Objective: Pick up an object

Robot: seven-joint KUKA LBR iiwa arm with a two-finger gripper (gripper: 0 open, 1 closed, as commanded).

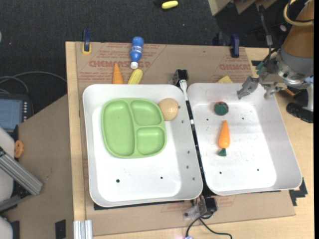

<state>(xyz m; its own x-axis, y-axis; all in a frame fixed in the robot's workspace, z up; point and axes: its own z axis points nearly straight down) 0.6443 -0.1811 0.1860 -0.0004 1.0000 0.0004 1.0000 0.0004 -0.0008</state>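
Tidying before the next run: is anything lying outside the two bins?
Yes. A blue-capped white bottle, an orange carrot toy and a yellow corn toy lie on the cardboard behind the left white bin; a yellow object sits on the dark floor.

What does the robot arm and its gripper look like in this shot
The arm is grey with an orange band above the wrist, and a dark cable runs down beside it. Its gripper is grey metal with two thin, splayed prongs.

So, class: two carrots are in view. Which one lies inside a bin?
The carrot in the right bin, beneath the red-and-green toy. The other carrot lies on the cardboard behind the left bin.
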